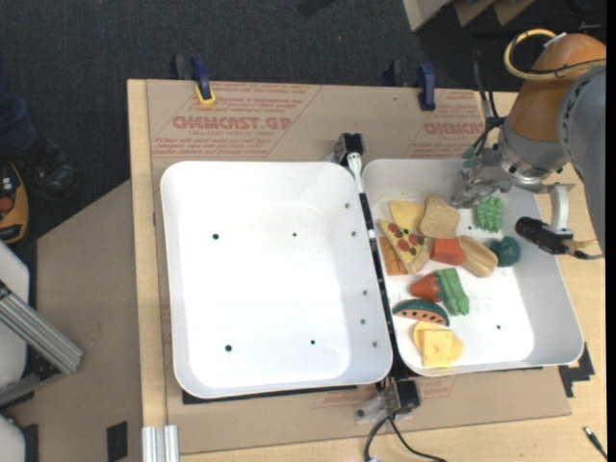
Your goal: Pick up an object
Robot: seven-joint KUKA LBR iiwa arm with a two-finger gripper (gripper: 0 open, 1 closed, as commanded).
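Observation:
The right bin (539, 340) holds several toy foods. Among them are a tan bread slice (440, 218), a yellow cheese wedge (406, 215), a pizza slice (405, 243), a green ridged piece (489, 213), a tan loaf (478, 256) and a dark green ball (506, 251). Nearer the front lie a red piece (425, 287), a green vegetable (453, 293), a watermelon slice (420, 311) and a holed yellow cheese block (438, 345). My gripper (469, 191) hangs low over the bin's far part, between the bread slice and the green ridged piece.
The left bin (192, 258) sits beside the right one, with a black divider strip (371, 248) between them. Clamps (202, 80) hold the cardboard-covered bench at its far edge. A black cable piece (544, 236) hangs from the arm over the right rim.

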